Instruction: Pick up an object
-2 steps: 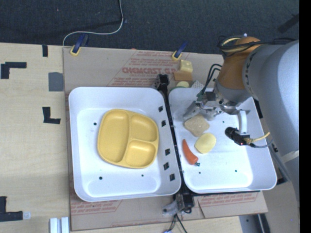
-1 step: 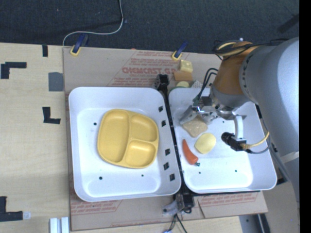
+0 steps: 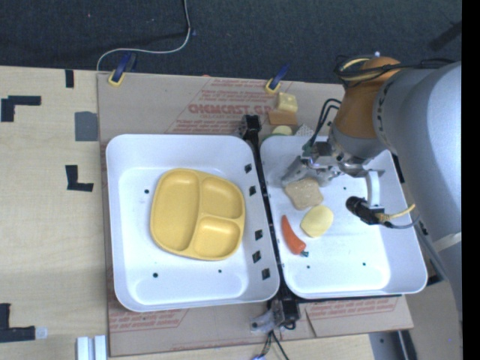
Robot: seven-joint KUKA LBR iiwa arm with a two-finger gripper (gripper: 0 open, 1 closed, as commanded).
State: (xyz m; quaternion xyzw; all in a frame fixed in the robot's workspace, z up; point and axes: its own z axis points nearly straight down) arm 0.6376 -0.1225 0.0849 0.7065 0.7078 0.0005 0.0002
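In the right bin [image 3: 375, 268] lie a tan bread-like piece [image 3: 304, 194], a pale yellow round piece [image 3: 317, 220] and a small orange carrot [image 3: 293, 235]. My gripper [image 3: 300, 172] hangs low over the bin's upper left part, just above the tan piece. Its metal fingers [image 3: 294, 175] point down and left toward that piece. Nothing shows between them, and their gap is not readable. The grey arm with its orange band [image 3: 360, 107] comes in from the right.
The left bin [image 3: 127, 201] holds a yellow divided plate [image 3: 198, 214]. Behind the bins on the cardboard sit a tan block [image 3: 283, 109] and a small pale object [image 3: 281, 131]. Black clips line the seam between the bins [image 3: 259, 201].
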